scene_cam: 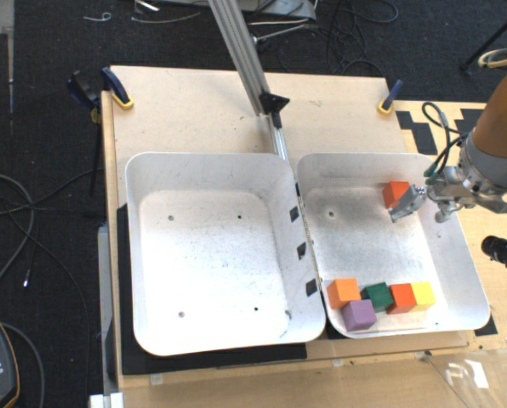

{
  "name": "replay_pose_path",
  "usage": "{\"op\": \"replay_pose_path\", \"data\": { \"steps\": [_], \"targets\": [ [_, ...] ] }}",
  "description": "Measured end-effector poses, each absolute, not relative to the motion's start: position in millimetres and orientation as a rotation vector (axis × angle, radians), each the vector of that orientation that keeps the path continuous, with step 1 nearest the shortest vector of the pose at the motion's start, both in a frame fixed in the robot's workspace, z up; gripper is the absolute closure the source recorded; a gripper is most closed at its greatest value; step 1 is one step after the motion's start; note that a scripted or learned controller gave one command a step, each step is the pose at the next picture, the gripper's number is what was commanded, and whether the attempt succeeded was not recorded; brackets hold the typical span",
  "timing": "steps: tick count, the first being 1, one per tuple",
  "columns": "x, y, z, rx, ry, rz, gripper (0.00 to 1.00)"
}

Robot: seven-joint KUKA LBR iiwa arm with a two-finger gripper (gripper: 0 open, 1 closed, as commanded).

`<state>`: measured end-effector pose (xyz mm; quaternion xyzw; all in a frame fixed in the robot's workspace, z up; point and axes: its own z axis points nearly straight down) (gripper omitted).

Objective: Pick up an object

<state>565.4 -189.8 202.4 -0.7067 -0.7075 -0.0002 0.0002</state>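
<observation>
In the right bin (458, 262) my gripper (424, 212) hangs over the back right part, reaching in from the right. Its fingers stand open and apart, with nothing between them. A red-orange block (395, 193) sits at the outer side of the left finger (404, 207), touching or nearly touching it, outside the gap. Along the bin's front lie an orange block (344, 291), a green block (377, 295), a red block (402, 297), a yellow block (423, 293) and a purple block (360, 314), packed close together.
The left bin (151, 228) lies beside the right one, their rims meeting at the middle. A slanted metal rail (241, 45) runs down from the back to the bins' junction. Clamps (117, 87) hold the board's back corners.
</observation>
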Motion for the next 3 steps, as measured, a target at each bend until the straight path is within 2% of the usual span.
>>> {"op": "replay_pose_path", "data": {
  "steps": [1, 2, 3],
  "targets": [
    [619.2, -223, 94, -2.219, -2.227, -0.005, 0.00],
    [681.1, -201, 97, -2.219, -2.233, -0.007, 0.00],
    [679.0, -203, 107, -2.220, -2.232, 0.000, 1.00]
  ]
}}
